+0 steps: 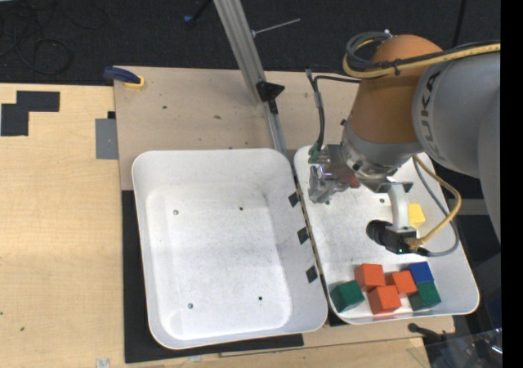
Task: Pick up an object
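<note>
Arm reaching over the right bin.
The gripper hangs by the bin's left wall, clenched or released I can't tell; the coloured blocks cluster in the near corner, well apart from it.

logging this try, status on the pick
Gripper over right bin far corner, clear of blocks. Coloured blocks clustered at near edge. Yellow block apart, by the arm.

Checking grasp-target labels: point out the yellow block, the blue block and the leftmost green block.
yellow block [416, 214], camera view, middle of its top face.
blue block [422, 271], camera view, its top face.
leftmost green block [347, 295], camera view, its top face.
</note>
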Motion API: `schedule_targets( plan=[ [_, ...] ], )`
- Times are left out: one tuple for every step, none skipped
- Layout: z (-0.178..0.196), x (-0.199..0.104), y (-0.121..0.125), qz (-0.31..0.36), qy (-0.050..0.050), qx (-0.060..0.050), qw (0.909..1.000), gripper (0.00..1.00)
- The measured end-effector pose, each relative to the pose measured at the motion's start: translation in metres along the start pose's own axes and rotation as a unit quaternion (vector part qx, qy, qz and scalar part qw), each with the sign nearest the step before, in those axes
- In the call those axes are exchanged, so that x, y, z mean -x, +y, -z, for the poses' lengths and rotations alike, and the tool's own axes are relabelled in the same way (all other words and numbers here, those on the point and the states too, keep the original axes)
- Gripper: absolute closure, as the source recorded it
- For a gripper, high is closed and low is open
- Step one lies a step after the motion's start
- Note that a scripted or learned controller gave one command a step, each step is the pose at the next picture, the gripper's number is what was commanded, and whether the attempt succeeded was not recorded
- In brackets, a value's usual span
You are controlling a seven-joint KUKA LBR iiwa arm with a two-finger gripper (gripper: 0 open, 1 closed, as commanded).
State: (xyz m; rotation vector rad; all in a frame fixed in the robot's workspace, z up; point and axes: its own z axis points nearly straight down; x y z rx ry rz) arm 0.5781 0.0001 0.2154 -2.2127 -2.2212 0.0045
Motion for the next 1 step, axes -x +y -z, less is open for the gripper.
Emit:
schedule_targets(
  plan=[
    [-0.0055,-0.0517,-0.0154,0.000,0.000,0.000,1.0000,1.00]
  ],
)
